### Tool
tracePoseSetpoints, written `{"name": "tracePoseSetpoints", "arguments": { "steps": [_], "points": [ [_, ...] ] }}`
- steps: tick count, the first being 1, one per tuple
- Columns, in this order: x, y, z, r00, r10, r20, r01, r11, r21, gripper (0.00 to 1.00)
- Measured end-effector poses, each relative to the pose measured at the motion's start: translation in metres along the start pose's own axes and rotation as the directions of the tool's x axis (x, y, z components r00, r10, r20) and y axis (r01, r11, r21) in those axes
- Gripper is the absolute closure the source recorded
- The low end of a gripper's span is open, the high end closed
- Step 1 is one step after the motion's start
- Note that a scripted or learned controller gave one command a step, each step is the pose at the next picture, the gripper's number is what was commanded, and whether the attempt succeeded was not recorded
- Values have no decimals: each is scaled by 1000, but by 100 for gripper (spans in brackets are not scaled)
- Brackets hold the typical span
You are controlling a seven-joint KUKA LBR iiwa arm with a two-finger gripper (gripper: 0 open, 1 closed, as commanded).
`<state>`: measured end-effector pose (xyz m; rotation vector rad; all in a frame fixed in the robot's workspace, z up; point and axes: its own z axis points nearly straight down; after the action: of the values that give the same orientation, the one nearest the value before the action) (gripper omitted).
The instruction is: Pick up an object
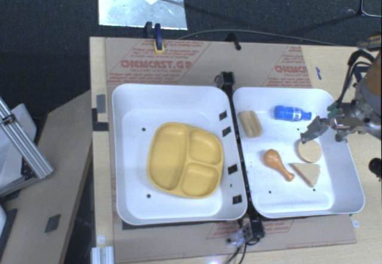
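Claw (311,132) hovers near bench (179,57) lettering "CHEMCAST GP".

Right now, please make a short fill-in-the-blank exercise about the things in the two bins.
1. The yellow tray lies in the ____ bin.
2. The bottle in the right bin is ____ in colour.
3. The gripper hangs just above the round ____.
4. The drumstick lies to the ____ of the wedge.

Missing words: left; blue; disc; left
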<state>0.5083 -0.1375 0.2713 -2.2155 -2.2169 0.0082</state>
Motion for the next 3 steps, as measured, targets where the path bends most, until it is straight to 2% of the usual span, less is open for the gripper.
{"name": "tracePoseSetpoints", "arguments": {
  "steps": [1,2,3],
  "points": [
    [0,2,-6,1000,-3,2,3,1000,-11,0],
    [-6,8,52,1000,-1,1,1,1000,-7,0],
    [5,8,106,1000,-1,0,1,1000,-6,0]
  ]
}}
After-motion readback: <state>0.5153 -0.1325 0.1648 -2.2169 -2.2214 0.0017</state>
